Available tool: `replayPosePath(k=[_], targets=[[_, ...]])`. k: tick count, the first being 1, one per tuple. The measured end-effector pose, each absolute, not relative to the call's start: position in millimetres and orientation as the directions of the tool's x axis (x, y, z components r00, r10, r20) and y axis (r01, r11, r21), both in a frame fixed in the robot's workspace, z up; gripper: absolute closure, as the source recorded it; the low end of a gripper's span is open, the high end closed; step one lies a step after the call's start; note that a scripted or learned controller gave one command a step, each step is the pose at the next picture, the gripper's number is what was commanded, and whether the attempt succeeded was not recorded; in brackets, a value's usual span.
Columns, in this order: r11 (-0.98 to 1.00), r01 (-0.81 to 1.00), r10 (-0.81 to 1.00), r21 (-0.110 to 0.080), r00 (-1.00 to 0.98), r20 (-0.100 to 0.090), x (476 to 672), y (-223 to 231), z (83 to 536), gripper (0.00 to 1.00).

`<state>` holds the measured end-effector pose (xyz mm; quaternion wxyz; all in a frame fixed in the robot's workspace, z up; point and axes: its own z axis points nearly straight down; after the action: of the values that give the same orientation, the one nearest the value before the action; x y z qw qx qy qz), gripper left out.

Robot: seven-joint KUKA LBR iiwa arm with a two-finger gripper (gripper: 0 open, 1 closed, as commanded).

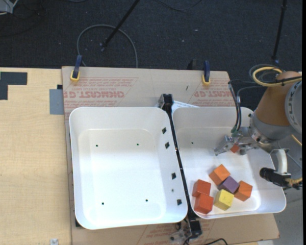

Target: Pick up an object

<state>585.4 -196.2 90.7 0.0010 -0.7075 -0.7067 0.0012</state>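
Hand point(228, 146) seen over right bin point(204, 124), small orange block point(235, 148) gripped between fingers, block cluster point(222, 188) near.

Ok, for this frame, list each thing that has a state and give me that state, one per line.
gripper: low over the right bin, a small orange piece between its fingers
right bin: holds a cluster of blocks near its front
orange blocks: resting loose in the cluster
purple block: resting among them
yellow block: resting at the cluster's front
left bin: upright, flat on the bench

Even overhead light, white bins point(122, 218) slightly glaring, soft shadows, picture perhaps faintly blurred.
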Motion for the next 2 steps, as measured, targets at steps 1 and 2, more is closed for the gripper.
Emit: replayPosePath(k=[1, 2], targets=[[0.002, 1.000, 1.000, -0.004, -0.002, 0.001, 643.6, -207.9, 83.5, 0.00], [0.003, 1.000, 1.000, -0.006, -0.003, 0.001, 643.6, -207.8, 91.6, 1.00]])
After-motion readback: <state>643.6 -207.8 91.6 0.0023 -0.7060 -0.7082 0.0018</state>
